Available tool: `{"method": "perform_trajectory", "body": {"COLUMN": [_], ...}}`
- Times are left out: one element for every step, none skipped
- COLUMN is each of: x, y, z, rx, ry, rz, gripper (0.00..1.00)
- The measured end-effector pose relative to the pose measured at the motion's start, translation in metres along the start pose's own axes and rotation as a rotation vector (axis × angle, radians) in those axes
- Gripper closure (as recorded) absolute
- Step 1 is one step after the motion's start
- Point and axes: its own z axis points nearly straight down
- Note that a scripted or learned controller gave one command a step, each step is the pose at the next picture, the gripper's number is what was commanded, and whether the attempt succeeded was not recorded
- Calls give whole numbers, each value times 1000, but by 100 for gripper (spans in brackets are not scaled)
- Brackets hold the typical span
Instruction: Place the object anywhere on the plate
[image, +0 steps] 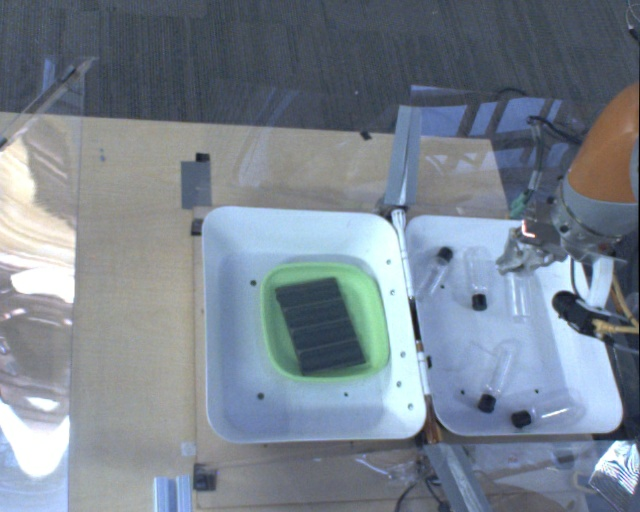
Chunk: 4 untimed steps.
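Gripper (522, 250): you see it low over the far right part of the right bin, below the orange band of the arm; whether anything sits in it you cannot tell from this slanted view.

Arm (605, 160): grey and orange, it enters from the right edge and bends down toward the right bin.

Right bin (590, 400): shallow and white; you find several clear vials with black caps scattered in it.

Vials: one (440, 268) lies near the bin's far left corner, one (478, 285) just beside the gripper, one (518, 295) directly under it, one (497, 375) tilted near the middle, and one (545, 412) along the near wall. Each looks like a small transparent tube, hard to separate from the white floor, marked mostly by its dark cap.

Left bin (230, 330): white, touching the right bin along a shared edge.

Plate (275, 300): light green, square with rounded corners, resting in the middle of the left bin.

Dark block (320, 325): a ribbed charcoal slab lying tilted on the plate.
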Motion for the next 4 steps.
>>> {"method": "perform_trajectory", "body": {"x": [0,-46,-43,-46], "y": [0,16,32,40], "z": [0,-83,-171,-236], "rx": [0,-3,-6,-7], "ry": [0,-1,-1,-1], "rz": [0,9,-25,-4], "gripper": [0,0,0,0]}}
